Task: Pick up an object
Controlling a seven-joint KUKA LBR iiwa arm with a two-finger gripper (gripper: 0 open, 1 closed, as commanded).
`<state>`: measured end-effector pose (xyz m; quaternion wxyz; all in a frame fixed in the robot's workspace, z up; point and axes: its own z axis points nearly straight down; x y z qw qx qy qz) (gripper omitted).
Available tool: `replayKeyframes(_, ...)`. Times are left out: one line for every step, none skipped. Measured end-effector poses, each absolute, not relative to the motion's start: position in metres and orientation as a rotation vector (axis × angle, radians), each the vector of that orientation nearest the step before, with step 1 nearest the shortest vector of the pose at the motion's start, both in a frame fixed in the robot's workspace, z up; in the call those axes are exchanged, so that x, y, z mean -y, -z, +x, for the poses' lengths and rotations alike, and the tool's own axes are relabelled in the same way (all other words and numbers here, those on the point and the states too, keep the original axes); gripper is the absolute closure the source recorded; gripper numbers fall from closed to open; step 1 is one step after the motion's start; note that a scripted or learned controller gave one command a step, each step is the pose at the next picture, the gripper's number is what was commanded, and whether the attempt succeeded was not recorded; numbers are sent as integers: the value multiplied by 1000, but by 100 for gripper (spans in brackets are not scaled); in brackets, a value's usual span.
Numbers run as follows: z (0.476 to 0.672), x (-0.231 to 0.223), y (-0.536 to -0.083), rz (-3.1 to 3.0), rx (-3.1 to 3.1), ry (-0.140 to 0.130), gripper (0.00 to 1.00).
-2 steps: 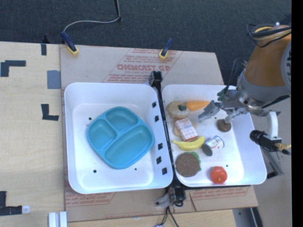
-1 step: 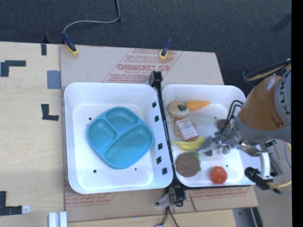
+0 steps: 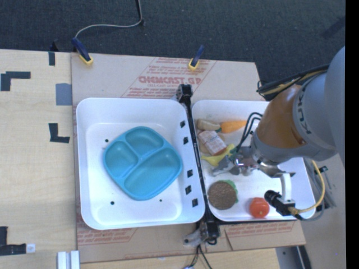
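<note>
Gripper low in the right bin point(image 3: 303, 175)

The gripper point(image 3: 235, 164) (finger state unreadable) sits against the yellow banana point(image 3: 216, 159), just above the brown burger patty point(image 3: 222, 194); red tomato point(image 3: 259, 207) lies right of the patty.

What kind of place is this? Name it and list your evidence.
Probably a robot test bench in a lab: two white bins on clamped cardboard, tape marks on the table, and toy food such as a tomato.
</note>
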<state>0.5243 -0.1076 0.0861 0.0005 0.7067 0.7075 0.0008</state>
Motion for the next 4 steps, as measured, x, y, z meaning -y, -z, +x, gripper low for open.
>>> replayKeyframes(555, 94, -86, 2218, -2219, -2, 0)
replayKeyframes(603, 109, -92, 2221, -2223, 2, 0)
replayKeyframes(656, 117, -84, 2226, -2231, 19, 0)
replayKeyframes(659, 116, -95, 2219, -2222, 7, 100)
